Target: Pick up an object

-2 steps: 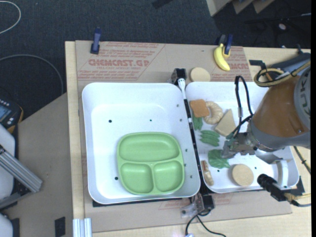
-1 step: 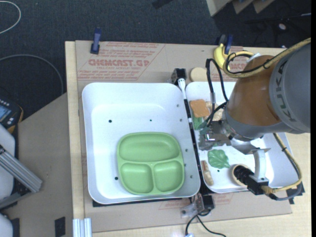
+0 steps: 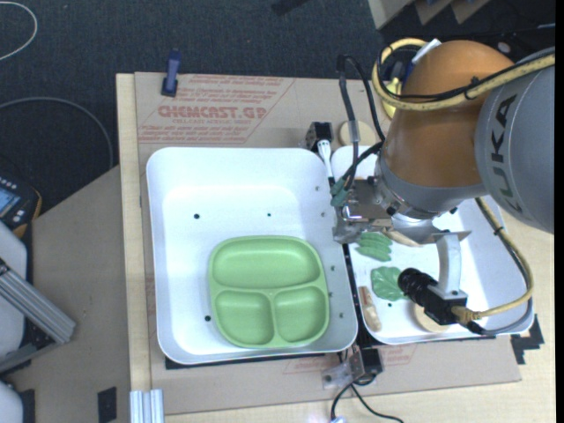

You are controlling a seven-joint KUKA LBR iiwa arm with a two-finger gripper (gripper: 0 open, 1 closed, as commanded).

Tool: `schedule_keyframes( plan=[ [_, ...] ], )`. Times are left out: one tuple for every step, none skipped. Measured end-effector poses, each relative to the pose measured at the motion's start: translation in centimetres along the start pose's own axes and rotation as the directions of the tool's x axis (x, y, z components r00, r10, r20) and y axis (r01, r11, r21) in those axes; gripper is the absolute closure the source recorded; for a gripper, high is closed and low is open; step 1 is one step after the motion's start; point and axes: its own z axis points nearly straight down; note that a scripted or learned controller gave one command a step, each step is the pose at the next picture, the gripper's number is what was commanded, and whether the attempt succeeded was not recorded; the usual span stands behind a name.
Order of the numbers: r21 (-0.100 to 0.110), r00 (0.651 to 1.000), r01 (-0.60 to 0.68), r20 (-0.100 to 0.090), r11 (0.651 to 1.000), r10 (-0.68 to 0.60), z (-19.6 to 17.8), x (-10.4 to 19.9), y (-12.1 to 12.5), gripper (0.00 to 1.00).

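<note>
**Q.** Which relation governs the coming move?

**A.** That between the gripper [image 3: 356, 226] and the upper green piece [image 3: 374, 245]. Taking the green divided plate [image 3: 264, 289] as the reference, the gripper stands just off the plate's upper right corner, about over the wall where the left bin [image 3: 220, 192] and the right bin [image 3: 504, 267] meet. The upper green piece lies to the right of the plate, level with its top rim, in the right bin. It therefore sits just beside the gripper, on the side away from the plate and slightly toward the viewer.

**Q.** How does the piece lie, and how does it look?

**A.** It is flat, leaf-like and soft green with a ragged outline. Its long axis appears to run away from the plate, sloping a little toward the viewer. Part of it is hidden by the wrist.

**Q.** Is the claw wide or narrow?

**A.** That cannot be told, because the arm's body hides it. Nothing can be seen held in it.

**Q.** Are there other candidates?

**A.** A lower green piece [image 3: 386, 282] lies level with the plate's cross divider, farther from the gripper. A tan stick [image 3: 363, 303] lies nearest the plate's right rim. Judged from this, a short shift away from the plate would come before any descent.
</note>
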Motion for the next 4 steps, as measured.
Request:
schedule_keyframes(
  plan=[
    [-0.01, 1.0, -0.008, 0.001, 1.0, 0.008, -16.8, -0.5, 0.2, 1.0],
    [0.006, 1.0, -0.009, 0.005, 1.0, 0.009, -16.9, -0.4, 0.2, 1.0],
    [0.003, 1.0, -0.017, 0.007, 1.0, 0.017, -19.0, -7.3, 3.5, 1.0],
    [0.019, 1.0, -0.011, 0.004, 1.0, 0.011, -12.1, -5.7, 0.2, 1.0]
  ],
)
